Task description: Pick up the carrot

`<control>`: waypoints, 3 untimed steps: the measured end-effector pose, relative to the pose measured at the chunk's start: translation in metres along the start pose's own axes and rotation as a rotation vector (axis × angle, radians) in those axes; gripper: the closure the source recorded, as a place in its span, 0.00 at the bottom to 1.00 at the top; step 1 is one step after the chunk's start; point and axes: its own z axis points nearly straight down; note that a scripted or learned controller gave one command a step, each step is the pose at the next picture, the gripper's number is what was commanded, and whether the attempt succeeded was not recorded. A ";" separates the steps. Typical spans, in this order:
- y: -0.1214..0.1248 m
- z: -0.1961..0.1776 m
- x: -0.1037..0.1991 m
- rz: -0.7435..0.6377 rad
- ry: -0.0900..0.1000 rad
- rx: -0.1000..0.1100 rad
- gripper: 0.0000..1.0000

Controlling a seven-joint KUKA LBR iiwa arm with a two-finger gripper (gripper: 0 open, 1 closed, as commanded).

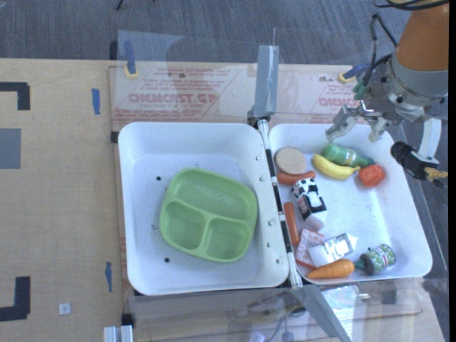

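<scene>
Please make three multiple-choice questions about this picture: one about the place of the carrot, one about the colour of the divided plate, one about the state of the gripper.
1. Where does the carrot lie?
A. On the plate
B. At the near edge of the right bin
C. On the wooden bench

2. What colour is the divided plate in the left bin?
A. Green
B. Red
C. Blue

3. How is the gripper now?
A. Shut on the carrot
B. Shut on the plate
C. Open, holding nothing

Answers: 1 B, it lies beside the small jar. 2 A, it is light green. 3 C, its fingers are spread above the far end of the right bin.
</scene>
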 end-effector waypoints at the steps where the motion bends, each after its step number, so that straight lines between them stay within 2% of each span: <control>1: -0.069 0.170 -0.051 -0.079 -0.001 -0.005 0.00; 2: -0.125 0.195 -0.039 -0.287 -0.005 -0.014 0.00; 3: -0.128 0.196 -0.051 0.295 0.001 -0.013 0.00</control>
